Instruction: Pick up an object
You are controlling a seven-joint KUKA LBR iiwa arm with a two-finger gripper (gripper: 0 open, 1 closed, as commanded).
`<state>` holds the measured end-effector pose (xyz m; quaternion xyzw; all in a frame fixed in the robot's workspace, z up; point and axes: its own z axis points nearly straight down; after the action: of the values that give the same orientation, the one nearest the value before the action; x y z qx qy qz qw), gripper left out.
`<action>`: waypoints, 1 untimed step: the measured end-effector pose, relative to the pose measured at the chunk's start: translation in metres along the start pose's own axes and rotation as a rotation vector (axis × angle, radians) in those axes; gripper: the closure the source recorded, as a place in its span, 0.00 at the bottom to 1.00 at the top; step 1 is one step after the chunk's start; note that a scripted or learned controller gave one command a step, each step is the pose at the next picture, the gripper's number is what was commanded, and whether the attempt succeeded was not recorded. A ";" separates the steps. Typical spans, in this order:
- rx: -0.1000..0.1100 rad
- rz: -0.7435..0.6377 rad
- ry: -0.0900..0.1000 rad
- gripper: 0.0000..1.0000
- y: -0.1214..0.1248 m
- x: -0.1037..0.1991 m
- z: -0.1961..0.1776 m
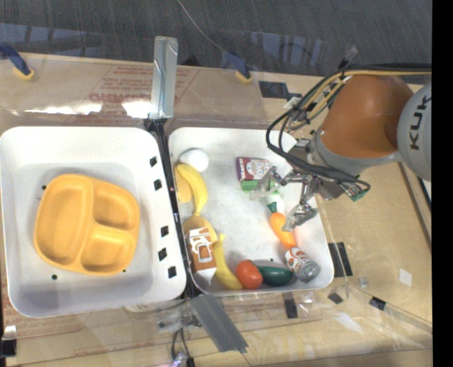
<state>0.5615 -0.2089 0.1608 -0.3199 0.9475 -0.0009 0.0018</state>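
Over the right bin (234,140), the hand (288,201) hangs low.
Its fingers stand apart around a small green-capped bottle (274,199), partly hidden; whether they touch it is unclear.

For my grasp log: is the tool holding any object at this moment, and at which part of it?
Nothing is visibly held. The tool hangs over the right bin, its fingers just above the carrot, with no object seen between them.

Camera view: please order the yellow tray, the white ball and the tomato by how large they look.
1. yellow tray, by far the largest.
2. and 3. white ball and tomato: they look alike in size, so I do not rank them.
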 end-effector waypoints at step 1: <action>-0.005 0.070 0.004 0.00 0.011 0.017 0.070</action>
<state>0.5415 -0.2100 0.0905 -0.2863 0.9581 0.0012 -0.0007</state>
